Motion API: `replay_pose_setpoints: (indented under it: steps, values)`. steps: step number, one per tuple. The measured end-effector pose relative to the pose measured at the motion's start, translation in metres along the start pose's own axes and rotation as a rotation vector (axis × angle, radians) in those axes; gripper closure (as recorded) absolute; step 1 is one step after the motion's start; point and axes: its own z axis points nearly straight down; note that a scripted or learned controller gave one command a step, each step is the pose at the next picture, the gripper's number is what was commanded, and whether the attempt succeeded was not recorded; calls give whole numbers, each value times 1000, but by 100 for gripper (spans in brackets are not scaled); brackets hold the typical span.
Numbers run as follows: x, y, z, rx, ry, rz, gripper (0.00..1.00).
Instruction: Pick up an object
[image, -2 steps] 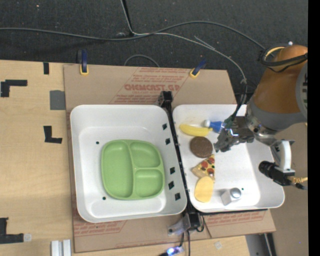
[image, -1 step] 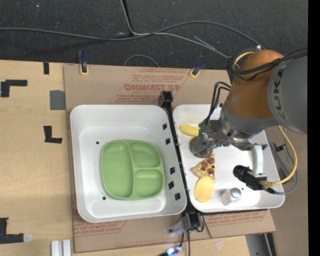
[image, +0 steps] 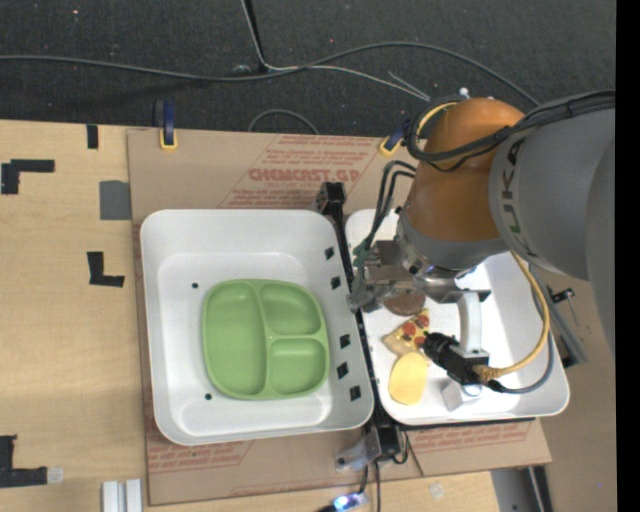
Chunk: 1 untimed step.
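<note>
- Over the right bin (image: 540, 400), the jaws (image: 405, 300) hang low; their opening cannot be told.
- Below them lie a yellow object (image: 407, 380) and a red-and-yellow piece (image: 408, 332), toward the bin's near edge.
- A green divided plate (image: 265, 338) occupies the left bin (image: 170, 240).

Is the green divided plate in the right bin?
No, the green divided plate lies in the left bin.

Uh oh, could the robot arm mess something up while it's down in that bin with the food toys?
Maybe. The arm hangs low over the right bin and covers much of it, so the gripper might miss its target. The yellow piece and the pizza slice lie close together, so a grab could nudge one instead of lifting it. The yellow cable loops near the toys and might snag.
</note>
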Motion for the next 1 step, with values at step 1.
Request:
replay_pose_setpoints:
  steps: [1]
  values:
    - [50,-6,4,2,-1,2,100]
